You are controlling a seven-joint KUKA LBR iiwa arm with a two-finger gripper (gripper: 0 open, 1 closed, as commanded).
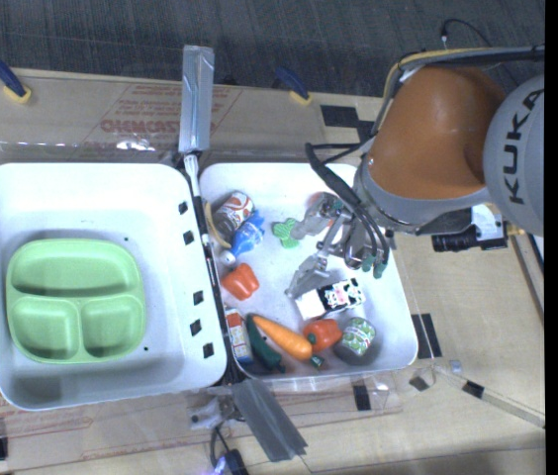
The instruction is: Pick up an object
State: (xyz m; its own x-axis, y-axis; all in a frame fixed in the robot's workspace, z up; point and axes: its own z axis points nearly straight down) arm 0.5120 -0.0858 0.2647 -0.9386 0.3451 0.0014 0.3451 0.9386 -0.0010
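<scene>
1. The arm (437, 151) comes in from the right, its orange-brown bulk hanging over the far right corner of the right bin (398, 310).
2. The gripper (311, 265) sits low over the middle of that bin, angled toward the near left. Whether its jaws are spread or pressed together cannot be told from this slant, and nothing is seen pinched in them.
3. Just beside the gripper's tip, on its near right side, lies a black-and-white block (333, 298).
4. Near that, along the bin's near wall, it's a crowd: a carrot (281, 337) lies slantwise, a red piece (325, 333) touches its right end, and a green-and-white ball (358, 336) sits just right of the red piece.
5. Left of the carrot, a small can (237, 336) stands against the bin's left wall, with a dark green piece (264, 356) tucked under the carrot's near side.
6. Further from the camera, an orange pepper (240, 281) rests near the left wall, well clear of the gripper.
7. Beyond it, a blue bottle (247, 234) leans against a round tin (234, 209) at the far left of the bin; the two touch.
8. A small green toy (284, 230) lies between the blue bottle and the gripper's upper body, just beside the metal.
9. Over in the left bin (22, 191), a green divided tray (76, 300) lies flat, well apart from the action.
</scene>
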